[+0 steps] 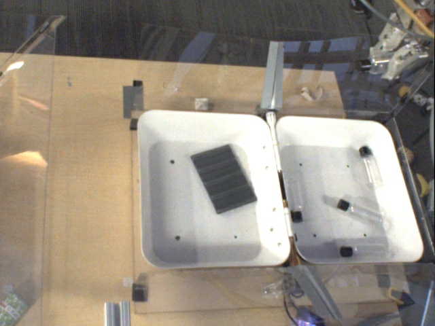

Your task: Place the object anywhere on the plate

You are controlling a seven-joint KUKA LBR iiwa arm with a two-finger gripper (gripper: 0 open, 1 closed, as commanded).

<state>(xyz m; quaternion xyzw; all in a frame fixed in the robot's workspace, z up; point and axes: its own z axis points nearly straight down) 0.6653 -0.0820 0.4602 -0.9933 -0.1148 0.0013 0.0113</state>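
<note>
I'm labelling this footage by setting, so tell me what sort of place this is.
Likely a robotics lab test bench: two shallow white bins side by side on a wooden bench, clear vials as test items, and a dark grey ridged plate.

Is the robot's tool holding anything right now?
Cannot be told. The tool sits up beyond the bins; the clear plastic vials lie in the right white bin.

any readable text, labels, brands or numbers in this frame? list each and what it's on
None can be read.
Dark grey ridged plate in the left bin: no markings.
Clear vials with black caps in the right bin: no legible label.
Green printed item at the bottom left corner: too small and blurred.
</note>
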